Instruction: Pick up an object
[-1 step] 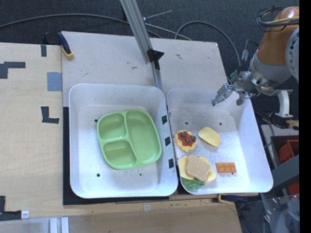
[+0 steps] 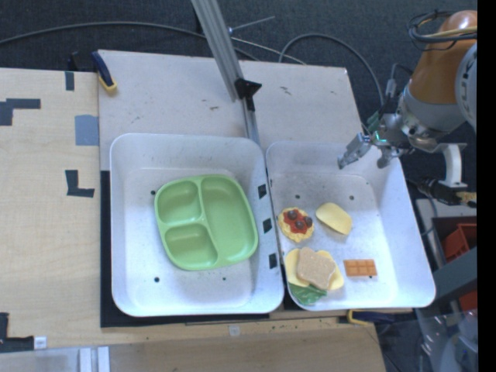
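The right bin [image 2: 403,231] has bare floor across its far half; toy food crowds the near left: a small pizza [image 2: 297,222], a yellow piece [image 2: 333,218], a sandwich [image 2: 314,271], an orange cracker [image 2: 359,268]. The green divided plate [image 2: 205,222] takes up the middle of the left bin [image 2: 124,208].

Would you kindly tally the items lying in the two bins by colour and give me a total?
Green: 1, the divided tray in the left bin
Yellow: 1, the wedge
Orange: 1, the small block
Red and yellow: 1, the round topped piece
Mixed tan, yellow and green: 1, the sandwich
Total: 5
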Controlling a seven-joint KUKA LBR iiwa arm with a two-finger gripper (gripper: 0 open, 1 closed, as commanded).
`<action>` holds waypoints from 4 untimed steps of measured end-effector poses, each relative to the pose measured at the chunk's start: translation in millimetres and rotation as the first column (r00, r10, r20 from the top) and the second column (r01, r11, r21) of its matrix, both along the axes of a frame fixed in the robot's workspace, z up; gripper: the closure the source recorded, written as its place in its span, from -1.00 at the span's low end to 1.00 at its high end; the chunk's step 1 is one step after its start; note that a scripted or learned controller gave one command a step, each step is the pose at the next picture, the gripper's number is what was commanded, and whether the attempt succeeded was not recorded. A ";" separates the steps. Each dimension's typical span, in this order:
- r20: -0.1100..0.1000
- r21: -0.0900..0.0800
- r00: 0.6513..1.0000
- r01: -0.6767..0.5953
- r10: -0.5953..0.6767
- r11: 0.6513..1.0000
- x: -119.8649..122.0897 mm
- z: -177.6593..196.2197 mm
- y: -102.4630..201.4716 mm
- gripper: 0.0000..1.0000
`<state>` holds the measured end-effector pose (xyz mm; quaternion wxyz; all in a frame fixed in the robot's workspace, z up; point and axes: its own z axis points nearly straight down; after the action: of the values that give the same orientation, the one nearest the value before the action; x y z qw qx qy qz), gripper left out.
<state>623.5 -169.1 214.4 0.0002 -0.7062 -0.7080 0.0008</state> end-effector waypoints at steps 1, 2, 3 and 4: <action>-0.006 0.001 1.000 0.001 -0.001 1.000 1.3 -64.2 -1.7 -1.00; -0.005 0.001 1.000 0.000 0.000 1.000 1.1 -111.9 6.8 -1.00; -0.002 -0.001 1.000 0.000 0.000 1.000 0.6 -126.9 7.4 -1.00; -0.001 -0.001 1.000 -0.001 0.001 1.000 0.9 -116.1 7.9 1.00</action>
<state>624.3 -161.1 98.3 0.0005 -0.7058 -0.7084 0.0014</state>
